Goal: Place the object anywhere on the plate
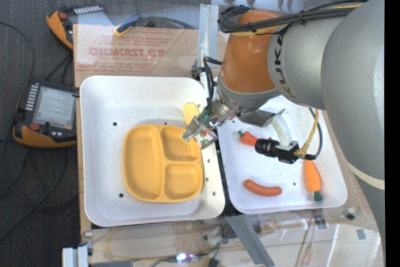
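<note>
A yellow plate (164,162) with three compartments lies in the left bin (100,103). My gripper (199,129) hangs over the plate's upper right corner, close to the wall between the two bins. A small pale yellow object (190,112) lies just beyond the plate's far edge, right behind the gripper and partly hidden by it. Whether it is in the gripper's grasp cannot be made out. The grey arm with its orange band (250,65) covers the far part of the right bin.
In the right bin (287,197) lie a small orange carrot (247,137), a reddish sausage (262,188) and a bigger carrot (312,177) near the right wall. A cardboard sheet (134,53) lies behind the left bin, and a teach pendant (47,112) to its left.
</note>
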### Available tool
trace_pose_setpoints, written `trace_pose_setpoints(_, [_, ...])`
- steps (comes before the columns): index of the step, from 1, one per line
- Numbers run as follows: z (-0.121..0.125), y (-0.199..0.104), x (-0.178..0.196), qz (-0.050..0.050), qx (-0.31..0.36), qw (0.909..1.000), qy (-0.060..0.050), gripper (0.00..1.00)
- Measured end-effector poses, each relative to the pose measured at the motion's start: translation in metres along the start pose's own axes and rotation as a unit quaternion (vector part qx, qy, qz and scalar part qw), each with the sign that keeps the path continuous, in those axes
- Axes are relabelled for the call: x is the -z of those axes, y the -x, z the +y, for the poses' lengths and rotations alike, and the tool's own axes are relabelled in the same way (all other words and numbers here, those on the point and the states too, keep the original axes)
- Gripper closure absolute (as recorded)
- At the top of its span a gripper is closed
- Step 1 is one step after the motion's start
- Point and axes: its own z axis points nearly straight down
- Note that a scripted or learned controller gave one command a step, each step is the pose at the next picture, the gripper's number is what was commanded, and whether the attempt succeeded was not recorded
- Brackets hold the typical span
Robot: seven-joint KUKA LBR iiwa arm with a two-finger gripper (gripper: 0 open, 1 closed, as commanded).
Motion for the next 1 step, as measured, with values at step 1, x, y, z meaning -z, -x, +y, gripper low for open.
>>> trace_pose_setpoints(1, [0.0000, 0.0001, 0.0000, 0.000, 0.000, 1.0000, 0.000, 0.00])
